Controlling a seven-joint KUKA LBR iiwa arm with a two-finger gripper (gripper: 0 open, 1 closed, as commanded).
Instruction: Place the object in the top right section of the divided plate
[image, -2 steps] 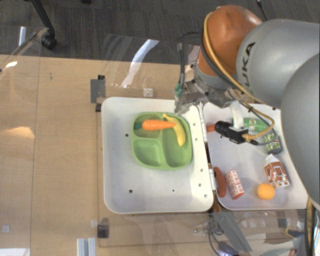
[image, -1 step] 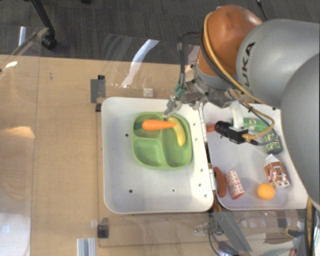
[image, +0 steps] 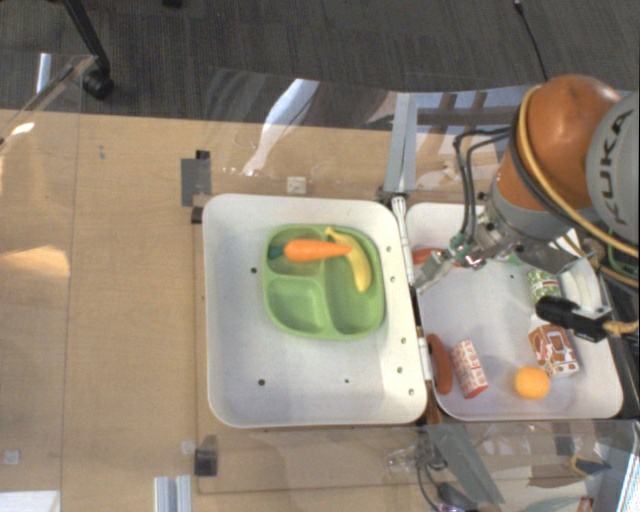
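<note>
The arm (image: 575, 150) enters from the right of the camera view, its grey body and orange band bulking large at the upper right. The wrist angles down and to the left. The gripper (image: 437, 265) sits low at the end of it, pointing left; whether its tips are parted or closed cannot be made out.

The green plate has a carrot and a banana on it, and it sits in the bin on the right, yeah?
Not quite. The camera view shows the green plate, with the carrot and banana on it, in the left bin, not the right one.
</note>
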